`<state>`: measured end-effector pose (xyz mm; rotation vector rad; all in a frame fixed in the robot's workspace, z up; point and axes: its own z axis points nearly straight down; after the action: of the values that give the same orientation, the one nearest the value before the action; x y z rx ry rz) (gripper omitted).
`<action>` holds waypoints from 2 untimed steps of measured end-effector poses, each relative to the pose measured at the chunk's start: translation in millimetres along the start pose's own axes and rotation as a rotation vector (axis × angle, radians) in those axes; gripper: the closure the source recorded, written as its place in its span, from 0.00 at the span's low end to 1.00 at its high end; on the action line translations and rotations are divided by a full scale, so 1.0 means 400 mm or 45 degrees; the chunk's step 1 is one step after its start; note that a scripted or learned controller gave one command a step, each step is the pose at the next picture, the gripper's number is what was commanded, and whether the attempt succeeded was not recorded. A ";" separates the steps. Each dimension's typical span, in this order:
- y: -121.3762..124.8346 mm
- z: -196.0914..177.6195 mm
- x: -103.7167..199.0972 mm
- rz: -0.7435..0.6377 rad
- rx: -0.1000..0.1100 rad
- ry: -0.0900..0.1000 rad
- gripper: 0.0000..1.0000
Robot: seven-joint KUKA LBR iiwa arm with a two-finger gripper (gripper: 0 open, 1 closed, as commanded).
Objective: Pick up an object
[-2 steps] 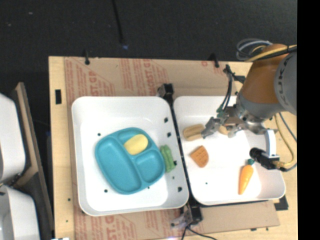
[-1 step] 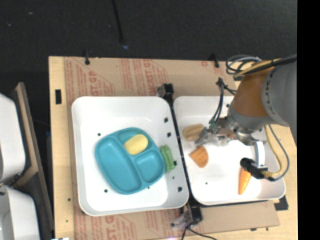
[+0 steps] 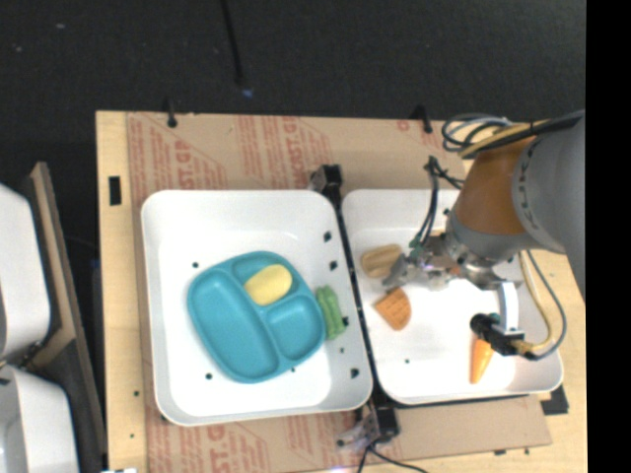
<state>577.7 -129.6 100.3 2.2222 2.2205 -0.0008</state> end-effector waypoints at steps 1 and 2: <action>0.001 -0.028 -0.001 0.002 -0.003 0.000 1.00; -0.002 -0.185 -0.001 -0.001 -0.008 -0.001 1.00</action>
<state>576.7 -129.9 174.2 2.2185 2.2179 0.0053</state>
